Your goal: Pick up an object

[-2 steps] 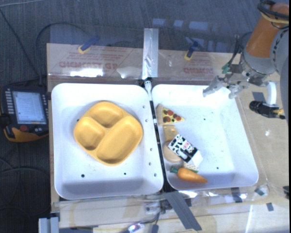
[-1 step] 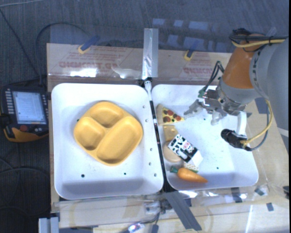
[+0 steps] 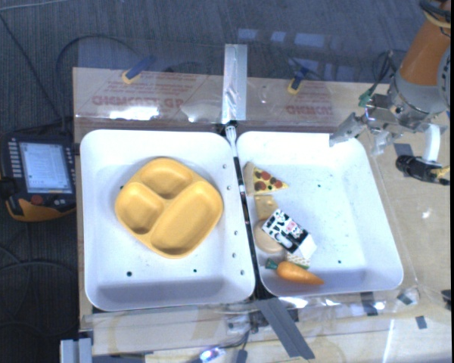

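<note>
Several small objects lie clustered well away from the pincer (image 3: 346, 133), down toward the far-left side of the right bin (image 3: 363, 225): a pizza slice (image 3: 263, 178), a cow-patterned block (image 3: 287, 233) and a carrot (image 3: 296, 274). Whether the pincer is apart or together I cannot tell; it hangs at the bin's upper rim, apparently clear of the pile before any descent.

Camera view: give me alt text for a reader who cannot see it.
The arm's end effector hangs over the right bin's far right corner, away from the toys: a pizza slice, a cow-patterned block and a carrot along its left side. The left bin holds a yellow divided plate.
</note>
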`<state>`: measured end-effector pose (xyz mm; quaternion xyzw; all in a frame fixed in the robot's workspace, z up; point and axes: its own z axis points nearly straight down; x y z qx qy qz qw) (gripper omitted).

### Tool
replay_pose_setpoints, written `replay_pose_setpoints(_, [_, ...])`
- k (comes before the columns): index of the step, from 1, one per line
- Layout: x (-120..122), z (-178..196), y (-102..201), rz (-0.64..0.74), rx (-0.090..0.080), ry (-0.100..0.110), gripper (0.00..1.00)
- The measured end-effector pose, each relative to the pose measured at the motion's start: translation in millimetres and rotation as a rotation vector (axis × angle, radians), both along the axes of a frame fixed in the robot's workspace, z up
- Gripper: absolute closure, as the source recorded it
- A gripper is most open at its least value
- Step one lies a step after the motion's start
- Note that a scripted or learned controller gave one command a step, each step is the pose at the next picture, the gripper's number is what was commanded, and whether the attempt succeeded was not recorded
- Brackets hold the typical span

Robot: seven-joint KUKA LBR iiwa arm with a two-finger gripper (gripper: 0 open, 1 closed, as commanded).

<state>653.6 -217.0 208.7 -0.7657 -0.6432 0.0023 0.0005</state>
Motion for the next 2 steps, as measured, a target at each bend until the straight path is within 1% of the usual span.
replay_pose_setpoints(1, [-95.2,-53.3,55.5,-0.095,0.003,0.005,0.0])
replay_pose_setpoints(2, [-34.6,5.2,53.5,0.148,0.0,0.002,0.0])
